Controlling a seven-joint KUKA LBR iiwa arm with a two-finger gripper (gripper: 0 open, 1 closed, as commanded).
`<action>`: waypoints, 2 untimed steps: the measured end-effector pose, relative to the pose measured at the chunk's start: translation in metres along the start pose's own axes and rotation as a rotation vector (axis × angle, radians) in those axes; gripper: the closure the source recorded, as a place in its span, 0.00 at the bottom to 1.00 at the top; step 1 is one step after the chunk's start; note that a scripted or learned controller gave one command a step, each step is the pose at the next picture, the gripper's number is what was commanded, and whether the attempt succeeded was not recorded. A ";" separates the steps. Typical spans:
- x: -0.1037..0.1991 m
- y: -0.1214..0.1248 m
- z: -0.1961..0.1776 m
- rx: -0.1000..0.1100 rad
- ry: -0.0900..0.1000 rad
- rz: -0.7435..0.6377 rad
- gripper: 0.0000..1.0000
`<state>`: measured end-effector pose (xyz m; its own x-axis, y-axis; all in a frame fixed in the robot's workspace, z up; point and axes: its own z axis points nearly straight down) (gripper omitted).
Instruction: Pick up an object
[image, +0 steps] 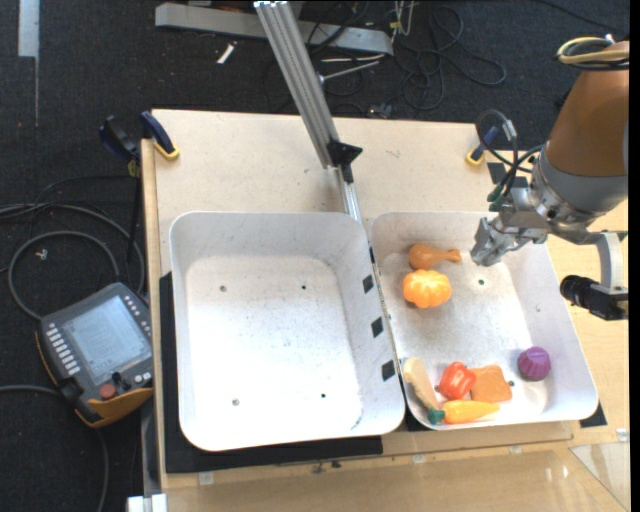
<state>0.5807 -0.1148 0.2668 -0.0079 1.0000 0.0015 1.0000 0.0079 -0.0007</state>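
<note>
I'm looking down on the worktop (260, 160) with both white bins in front of me. The arm (590, 130) comes in from the right, and the tool (488, 250) hangs over the upper part of the right bin (560, 300). From this angle I cannot tell how the tool is set, and I see nothing gripped in it.

The orange pear-shaped piece (430, 256) lies just left of the tool, near but apart. Right below it sits the small orange pumpkin (427, 289), touching or nearly touching it. Down along the near edge of the right bin there's a cluster: a red pepper (456, 380), an orange block (491, 383) beside it, a carrot (468, 410) in front, and a pale piece (420, 380) at the left end. A purple item (534, 363) sits apart at the right.

The left bin (270, 330) lies just beside the right one. A teach pendant (95, 350) lies on the floor at far left.
</note>
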 end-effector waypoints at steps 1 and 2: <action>0.056 -0.005 -0.004 0.000 0.000 -0.001 1.00; 0.107 -0.002 0.013 0.002 0.000 0.000 1.00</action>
<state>0.5781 -0.0076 0.2541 -0.0080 1.0000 0.0013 1.0000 0.0080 -0.0025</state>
